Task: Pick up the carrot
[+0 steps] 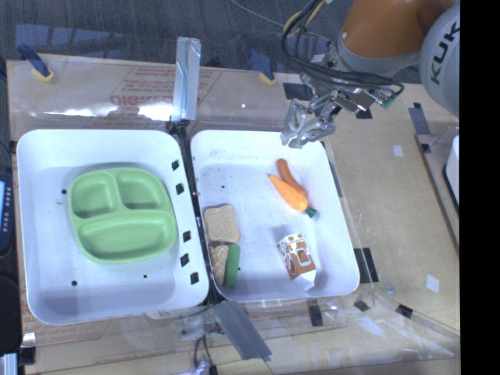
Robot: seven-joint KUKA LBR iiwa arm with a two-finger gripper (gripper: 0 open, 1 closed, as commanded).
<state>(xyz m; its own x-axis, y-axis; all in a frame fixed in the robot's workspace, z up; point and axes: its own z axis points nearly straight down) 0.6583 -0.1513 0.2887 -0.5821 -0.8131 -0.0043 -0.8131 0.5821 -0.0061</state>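
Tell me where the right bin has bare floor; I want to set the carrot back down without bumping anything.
Bare floor lies in the right bin along its far-left stretch, between the bin's far wall and the bread slice. A smaller patch lies mid-floor between bread, carrot and carton. The near-left corner is crowded: bread, cracker, green piece.

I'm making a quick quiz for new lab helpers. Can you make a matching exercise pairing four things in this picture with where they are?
Things:
1. carrot
2. green plate
3. slice of bread
4. gripper

Places:
A. left bin
B. above the right bin's far rim
C. right bin, by the wall between the bins
D. right bin, beside a sausage

Pairs: 1-D, 2-A, 3-C, 4-B
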